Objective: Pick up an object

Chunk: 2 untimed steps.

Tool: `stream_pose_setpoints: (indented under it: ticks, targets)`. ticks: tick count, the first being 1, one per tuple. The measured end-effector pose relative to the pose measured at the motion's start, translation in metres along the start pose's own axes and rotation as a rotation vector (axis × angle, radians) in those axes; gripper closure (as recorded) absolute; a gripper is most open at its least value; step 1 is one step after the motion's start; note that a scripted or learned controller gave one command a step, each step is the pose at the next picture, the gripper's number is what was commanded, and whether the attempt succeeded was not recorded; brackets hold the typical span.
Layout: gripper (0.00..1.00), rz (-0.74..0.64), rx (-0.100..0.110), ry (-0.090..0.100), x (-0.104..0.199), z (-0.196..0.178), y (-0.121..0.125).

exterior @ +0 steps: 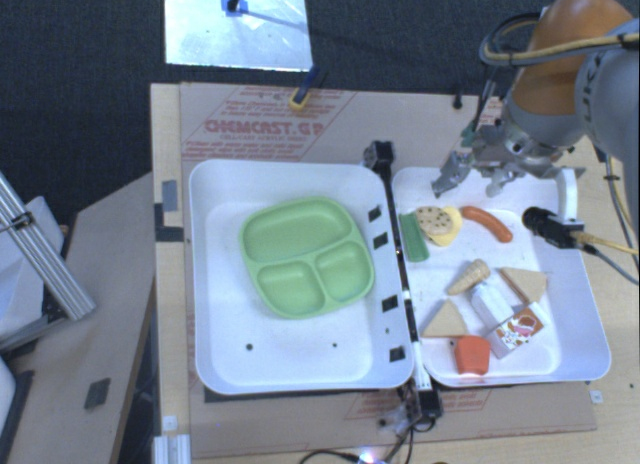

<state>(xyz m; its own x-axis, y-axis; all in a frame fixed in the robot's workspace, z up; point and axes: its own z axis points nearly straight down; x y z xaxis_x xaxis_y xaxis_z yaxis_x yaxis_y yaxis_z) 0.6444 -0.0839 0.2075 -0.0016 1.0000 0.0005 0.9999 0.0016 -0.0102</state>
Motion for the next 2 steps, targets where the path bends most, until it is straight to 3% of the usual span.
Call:
stream_pose_setpoints:
  ticks: [1, 2]
  targets:
    - [0.0, -0.002, -0.011, -0.001, 0.0, -0.007, 0.003]
    - [0.0, 0.001, -0.008, -0.001, -0.006, 0.037, 0.001]
